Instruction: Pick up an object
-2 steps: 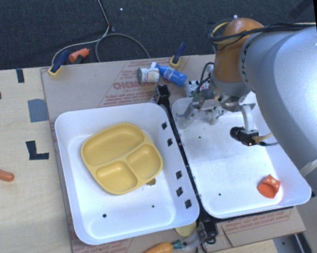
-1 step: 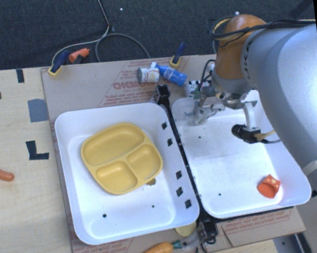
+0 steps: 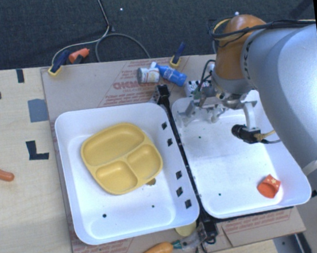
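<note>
The gripper [image 3: 205, 106] hangs over the far edge of the right bin [image 3: 227, 166], close to its far left corner; whether it is open or closed I cannot tell. An orange object [image 3: 269, 186] lies in the near right corner of the same bin, well apart from the gripper. The left bin [image 3: 73, 163] holds a yellow divided plate [image 3: 121, 157].

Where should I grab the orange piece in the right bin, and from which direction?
Judging by its pose, come straight down on the orange piece. It lies low near the right bin's front right corner, so side approaches meet the rim. Close across its narrower width, probably diagonal to the bin walls. Its exact shape is too small to tell.
</note>
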